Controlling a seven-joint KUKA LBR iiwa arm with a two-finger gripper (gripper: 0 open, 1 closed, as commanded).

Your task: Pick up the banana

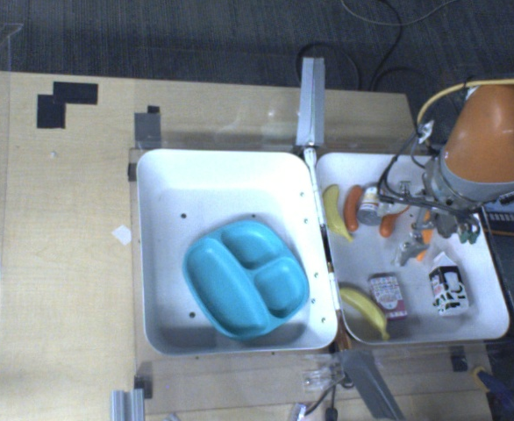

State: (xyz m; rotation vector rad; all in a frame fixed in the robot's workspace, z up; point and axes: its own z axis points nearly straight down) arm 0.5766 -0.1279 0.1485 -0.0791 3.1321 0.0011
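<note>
Two curved yellow bananas lie in the right-hand shallow white bin [494, 318]. The upper banana [331, 210] rests along the bin's left wall, long axis running near-to-far in the view, touching or just beside a red-orange carrot-like piece [352, 209]. The lower banana [365, 308] sits in the near-left corner, long axis slanting from upper left to lower right, just beside a small dark-patterned packet [387, 293].

The tool [412, 251] hangs over the middle of this bin, below the arm's orange band [494, 139]. Whether its fingers stand apart or together cannot be told; nothing is seen between them. Both bananas lie to the tool's left in the view; the lower one is also nearer the camera, and looks the closer of the two.

A black-and-white carton [448, 288] stands near the tool's right. The left-hand white bin [165, 235] holds a blue three-compartment plastic tray [245, 277]. The pale wood bench [55, 261] surrounds both.

Judgement: room is tight at both bananas, with wall on one side and clutter on the other; fingers should close across the short axis.
</note>
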